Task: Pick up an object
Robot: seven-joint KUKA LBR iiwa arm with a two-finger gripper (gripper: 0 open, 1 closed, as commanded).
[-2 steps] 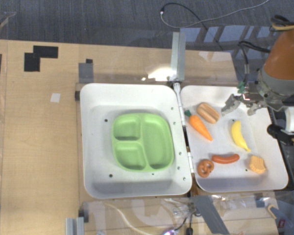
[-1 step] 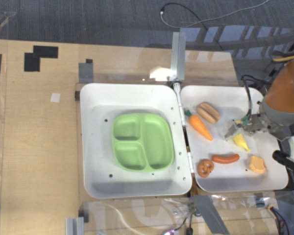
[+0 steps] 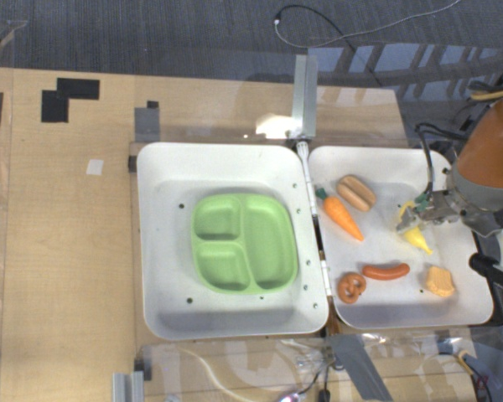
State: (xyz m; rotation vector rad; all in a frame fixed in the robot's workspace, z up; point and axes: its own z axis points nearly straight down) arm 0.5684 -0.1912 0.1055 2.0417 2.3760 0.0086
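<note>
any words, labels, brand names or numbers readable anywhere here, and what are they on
None: no text can be read in the camera view.
The green divided plate in the left bin is plain, with no marking.
The toy foods in the right bin, such as the carrot and the hot dog, carry no labels.
The black patches on the bench are solid shapes, not writing.
</note>
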